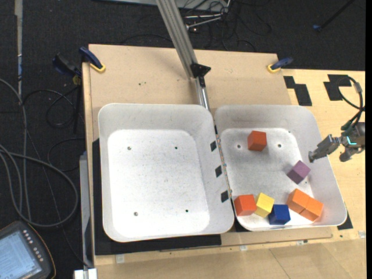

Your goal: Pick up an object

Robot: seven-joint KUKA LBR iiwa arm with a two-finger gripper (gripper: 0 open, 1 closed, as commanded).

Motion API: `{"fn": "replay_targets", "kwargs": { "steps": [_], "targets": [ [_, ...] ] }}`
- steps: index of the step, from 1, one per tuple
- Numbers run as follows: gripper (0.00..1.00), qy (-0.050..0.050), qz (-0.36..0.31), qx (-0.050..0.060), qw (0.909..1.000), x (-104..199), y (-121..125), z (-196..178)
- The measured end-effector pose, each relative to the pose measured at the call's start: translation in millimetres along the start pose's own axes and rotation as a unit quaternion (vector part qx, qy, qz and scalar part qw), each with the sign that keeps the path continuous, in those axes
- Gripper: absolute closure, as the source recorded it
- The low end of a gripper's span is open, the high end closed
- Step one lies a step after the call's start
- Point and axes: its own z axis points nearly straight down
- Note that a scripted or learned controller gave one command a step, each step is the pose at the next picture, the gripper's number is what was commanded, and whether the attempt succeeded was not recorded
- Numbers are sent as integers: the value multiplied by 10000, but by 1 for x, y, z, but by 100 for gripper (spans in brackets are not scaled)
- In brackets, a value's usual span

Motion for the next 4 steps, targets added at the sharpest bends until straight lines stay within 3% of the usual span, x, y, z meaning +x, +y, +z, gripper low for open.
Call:
{"fn": "replay_targets", "kwargs": {
  "steps": [1,3,4],
  "targets": [
    [0,-6,0,-20,10000,0,1,-2],
    [0,4,10,5,10000,3,-2,86],
    [0,7,9,10,10000,6,4,147]
  ]
}}
